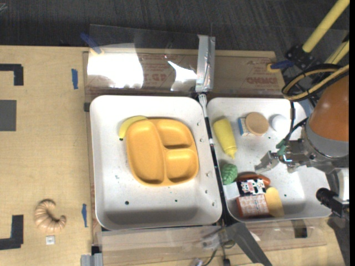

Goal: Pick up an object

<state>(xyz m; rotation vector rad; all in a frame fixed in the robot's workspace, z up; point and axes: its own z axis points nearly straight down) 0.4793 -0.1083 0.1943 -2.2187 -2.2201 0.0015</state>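
Observation:
My gripper point(270, 156) hangs over the middle of the right bin point(294, 201), open, with nothing between its fingers. It points left, toward the green broccoli piece point(229, 173) and the yellow mustard bottle point(225, 137). Just below it lie a red sausage point(253, 178), a red and white packet point(252, 205) and a small yellow piece point(274, 200). Behind it sit a round tan object point(257, 123), a blue item point(242, 126) and a small white piece point(277, 121). The grey arm with its orange band point(335, 112) covers the bin's right side.
The left bin point(105, 165) holds a yellow divided plate point(161, 150) with a banana point(128, 124) poking out from under its far left edge. A tan croissant-like object point(49, 215) lies on the bench at the left. Cables and a yellow pole point(328, 16) are at the back right.

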